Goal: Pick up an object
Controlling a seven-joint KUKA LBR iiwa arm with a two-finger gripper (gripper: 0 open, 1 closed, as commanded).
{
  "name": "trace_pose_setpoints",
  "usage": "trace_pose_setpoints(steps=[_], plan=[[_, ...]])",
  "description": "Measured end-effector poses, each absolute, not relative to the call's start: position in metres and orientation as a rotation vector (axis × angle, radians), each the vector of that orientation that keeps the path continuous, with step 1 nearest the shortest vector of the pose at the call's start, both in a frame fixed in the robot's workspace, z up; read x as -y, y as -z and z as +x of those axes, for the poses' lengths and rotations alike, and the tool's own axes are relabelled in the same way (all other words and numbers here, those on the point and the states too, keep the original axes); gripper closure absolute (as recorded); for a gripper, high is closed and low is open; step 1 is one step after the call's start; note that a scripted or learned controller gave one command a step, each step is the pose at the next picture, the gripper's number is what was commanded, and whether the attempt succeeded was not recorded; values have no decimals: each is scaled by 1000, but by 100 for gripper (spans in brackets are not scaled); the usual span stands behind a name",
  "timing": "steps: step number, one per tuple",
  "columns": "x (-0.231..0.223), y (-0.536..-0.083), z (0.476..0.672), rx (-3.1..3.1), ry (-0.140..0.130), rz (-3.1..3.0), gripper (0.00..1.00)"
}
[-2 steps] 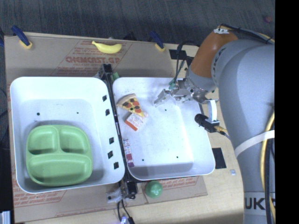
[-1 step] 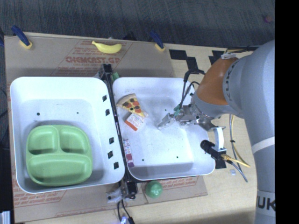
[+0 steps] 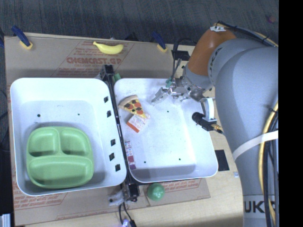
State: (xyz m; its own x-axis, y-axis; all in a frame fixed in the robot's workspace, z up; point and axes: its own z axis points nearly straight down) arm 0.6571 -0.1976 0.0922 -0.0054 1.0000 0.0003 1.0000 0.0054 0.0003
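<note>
White plastic makes up both shallow bins, set side by side on a cardboard-covered tabletop (image 3: 71,60) and clipped together along their shared rim, which keeps loose items contained within the arm's reach. The right bin (image 3: 189,169) holds the likely targets: a toy pizza slice (image 3: 132,104) and, just below it and touching or nearly so, a small orange-and-white packet (image 3: 137,122); both lie flat near the bin's left wall. The gripper (image 3: 163,94) hangs over the upper part of the same bin, to the right of the pizza slice and apart from it, its two thin fingers spread in a narrow V with nothing between them, so by my reading it is open and empty, placed for a descent rather than a lift. The grey arm (image 3: 241,93) fills the bin's right side. The left bin (image 3: 28,93) carries a green divided tray (image 3: 59,157), which takes up its lower half. Outside the bins, a yellow banana (image 3: 109,47) rests on the cardboard above and a green ball (image 3: 155,191) sits just below the right bin's lower rim. The bin's left wall and the closeness of the two items could hinder a clean grasp, I judge.
</note>
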Motion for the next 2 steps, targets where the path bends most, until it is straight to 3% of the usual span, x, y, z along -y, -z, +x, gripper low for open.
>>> trace_pose_setpoints(steps=[1,2], plan=[[197,-103,658,2234,0,-2210,100],[212,-186,593,2226,0,-2218,100]])
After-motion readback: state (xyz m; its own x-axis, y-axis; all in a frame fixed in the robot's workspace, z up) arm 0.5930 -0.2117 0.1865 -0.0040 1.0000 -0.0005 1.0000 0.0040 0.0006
